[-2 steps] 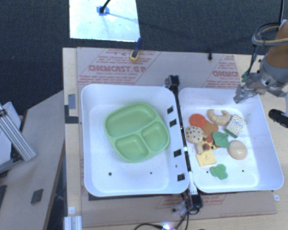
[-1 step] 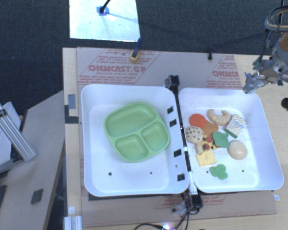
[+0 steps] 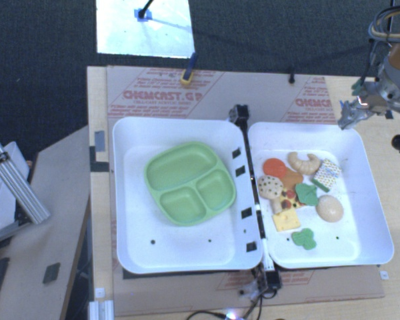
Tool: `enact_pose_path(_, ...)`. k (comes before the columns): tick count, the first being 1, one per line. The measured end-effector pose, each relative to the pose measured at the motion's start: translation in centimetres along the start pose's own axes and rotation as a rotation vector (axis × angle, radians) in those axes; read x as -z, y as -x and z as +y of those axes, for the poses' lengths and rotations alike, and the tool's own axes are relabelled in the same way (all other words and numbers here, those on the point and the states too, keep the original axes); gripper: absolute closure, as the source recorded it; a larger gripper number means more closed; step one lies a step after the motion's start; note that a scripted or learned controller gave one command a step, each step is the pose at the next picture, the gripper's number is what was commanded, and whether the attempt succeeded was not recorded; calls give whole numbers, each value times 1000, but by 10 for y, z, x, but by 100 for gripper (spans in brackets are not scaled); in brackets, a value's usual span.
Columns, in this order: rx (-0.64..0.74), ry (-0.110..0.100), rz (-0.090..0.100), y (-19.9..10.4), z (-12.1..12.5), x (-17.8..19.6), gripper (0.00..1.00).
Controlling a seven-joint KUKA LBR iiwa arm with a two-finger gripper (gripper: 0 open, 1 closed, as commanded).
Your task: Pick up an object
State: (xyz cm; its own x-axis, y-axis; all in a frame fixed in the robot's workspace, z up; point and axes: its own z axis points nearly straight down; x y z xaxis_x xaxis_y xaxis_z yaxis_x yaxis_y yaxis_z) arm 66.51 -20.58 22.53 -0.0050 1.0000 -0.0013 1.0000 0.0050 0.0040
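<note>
Left bin point(image 3: 130, 245): holds one green divided plate point(image 3: 189, 182), centre-left of frame, lying flat.

Right bin point(image 3: 370, 199): a cluster of toy food at centre-right. Items: orange piece point(image 3: 275, 167), cookie point(image 3: 270, 187), croissant point(image 3: 304, 162), checkered block point(image 3: 327, 175), egg point(image 3: 329, 209), yellow cheese wedge point(image 3: 287, 220), green leaf piece point(image 3: 305, 239).

Hand point(image 3: 352, 114): upper right of frame, above the far corner of the right bin, nothing between its prongs; how far open, I cannot tell.

Advice: the egg and the leaf piece sit apart from the crowd; likely the cleanest targets. Descend straight.

Desk point(image 3: 207, 89): pale board with red lettering. Dark carpet beyond; white sheet point(image 3: 143, 19) upper left.
</note>
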Motion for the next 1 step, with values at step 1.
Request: enact_pose_path(1,4,-3,3,-55,-26,5,100)
